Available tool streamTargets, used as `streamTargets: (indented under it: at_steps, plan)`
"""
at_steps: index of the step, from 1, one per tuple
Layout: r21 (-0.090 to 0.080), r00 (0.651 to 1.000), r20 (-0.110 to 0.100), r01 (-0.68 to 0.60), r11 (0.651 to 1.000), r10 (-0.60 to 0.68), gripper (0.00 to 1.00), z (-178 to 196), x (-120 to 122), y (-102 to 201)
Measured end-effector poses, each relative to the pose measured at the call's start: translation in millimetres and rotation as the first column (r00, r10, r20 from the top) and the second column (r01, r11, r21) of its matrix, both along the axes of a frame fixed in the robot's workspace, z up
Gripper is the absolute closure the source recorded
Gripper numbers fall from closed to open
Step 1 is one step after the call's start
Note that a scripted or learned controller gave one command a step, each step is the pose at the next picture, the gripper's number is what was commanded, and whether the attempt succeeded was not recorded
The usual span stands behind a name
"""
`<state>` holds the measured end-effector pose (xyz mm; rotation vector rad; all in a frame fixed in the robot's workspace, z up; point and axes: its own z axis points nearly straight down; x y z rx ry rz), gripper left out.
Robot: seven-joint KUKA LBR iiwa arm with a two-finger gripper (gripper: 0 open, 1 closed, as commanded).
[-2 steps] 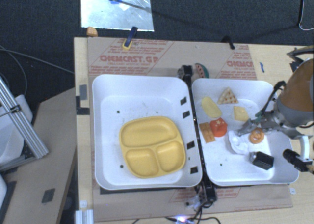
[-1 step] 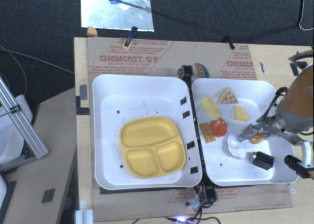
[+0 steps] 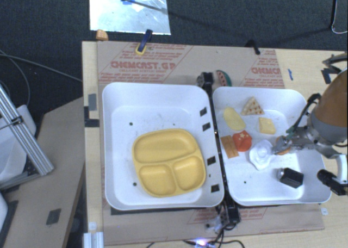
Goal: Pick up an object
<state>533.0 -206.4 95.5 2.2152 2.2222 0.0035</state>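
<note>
Two shallow white bins sit side by side on a bench (image 3: 163, 59) topped with printed cardboard, their inner walls meeting along a dark seam down the middle. Nearest the front edge, the left bin (image 3: 117, 149) holds a yellow divided tray (image 3: 168, 161) with one long compartment toward the back and two smaller ones toward the front; it lies slightly turned, in the front half of that bin. The right bin (image 3: 304, 190) carries the small things. Close to its front right corner lies a black block (image 3: 291, 177). Just behind it, about mid-bin, is a white crumpled piece (image 3: 261, 154), and the gripper (image 3: 283, 144) hovers right beside that piece on its right, low over the bin floor; something orange-brown shows at its tip, but whether the fingers are spread or closed on anything cannot be told from this slant. The grey arm (image 3: 329, 127) comes in over the right wall of the bin. Along the inner wall lie an orange waffle-like strip (image 3: 229, 146) and, touching it, a red tomato-like item (image 3: 242, 140). Farther back sit a pale yellow oval (image 3: 234, 117), a yellow cheese-like square (image 3: 266, 125) and, nearest the back wall, a tan cracker triangle (image 3: 252, 106). Beyond the bins, at the bench's back edge, lies a blue and yellow tool (image 3: 144, 42).
</note>
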Motion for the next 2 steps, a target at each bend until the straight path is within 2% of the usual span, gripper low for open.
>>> streamTargets:
  at_steps: [1, 2]
  plan:
    - [0.001, 1.0, 0.0, -0.009, 1.0, 0.009, 1.0, -10.7, 37.4, 95.7]
    - [0.003, 1.0, 0.005, -0.009, 1.0, 0.009, 1.0, 94.9, 37.0, 174.6]
